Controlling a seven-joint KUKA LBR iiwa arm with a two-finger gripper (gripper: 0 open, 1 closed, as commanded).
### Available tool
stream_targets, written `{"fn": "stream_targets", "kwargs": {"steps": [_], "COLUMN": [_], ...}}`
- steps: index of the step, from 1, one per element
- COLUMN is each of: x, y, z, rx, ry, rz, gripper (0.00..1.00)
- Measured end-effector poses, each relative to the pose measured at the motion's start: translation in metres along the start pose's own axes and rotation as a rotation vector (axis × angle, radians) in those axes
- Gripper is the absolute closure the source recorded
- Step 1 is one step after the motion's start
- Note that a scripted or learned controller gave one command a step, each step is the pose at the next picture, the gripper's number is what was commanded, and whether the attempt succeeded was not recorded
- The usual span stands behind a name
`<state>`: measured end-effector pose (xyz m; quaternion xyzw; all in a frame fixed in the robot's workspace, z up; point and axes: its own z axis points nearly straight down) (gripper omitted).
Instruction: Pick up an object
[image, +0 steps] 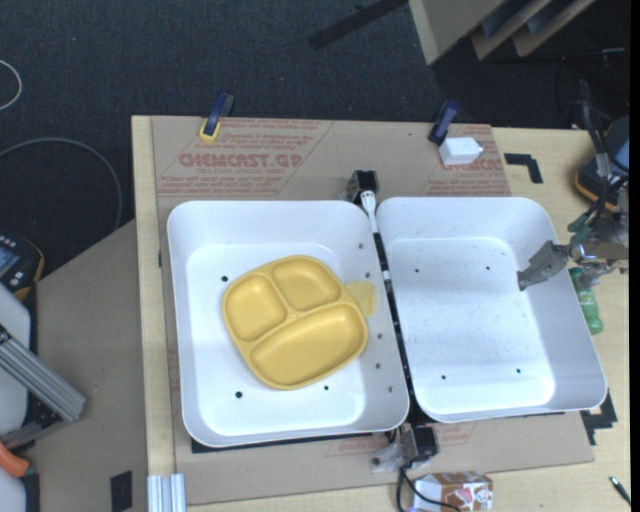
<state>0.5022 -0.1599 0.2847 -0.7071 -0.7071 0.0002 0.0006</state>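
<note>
My gripper (545, 265) sits at the right edge of the right bin (470, 390), just over its rim, with a grey finger (540, 266) pointing in toward the bin floor. I cannot tell from this slanted look whether it is released or clenched, and I see nothing between its tips. I judge it is parked at the edge so that the camera gets a clean look down on both bins before a reach.

Below and beside the gripper, a green object (589, 303) lies along the outer side of the right bin's rim; I cannot make out what it is.

The thing worth going for is well apart from the gripper, in the left bin (200, 400): a yellow divided plate (293, 320) lying face up near the middle, turned at an angle, its three wells showing. A small yellow tab sticks out toward the seam between the bins.

The plate is wide and shallow, so I'd guess a grasp has to take it at the rim or a divider ridge; a pinch on a smooth well would likely slip. The pick looks not yet begun.
</note>
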Motion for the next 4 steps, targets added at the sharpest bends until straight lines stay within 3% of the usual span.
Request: {"fn": "stream_targets", "kwargs": {"steps": [1, 2, 3, 4], "x": [0.114, 0.107, 0.155, 0.213], "y": [-0.022, -0.022, -0.023, -0.022], "z": [-0.069, -0.076, -0.065, -0.125], "rx": [-0.010, -0.006, 0.002, -0.010], "ry": [0.002, -0.001, 0.001, 0.002], "rz": [-0.014, -0.002, -0.006, -0.009], "gripper": [0.00, 1.00, 1.00, 1.00]}}
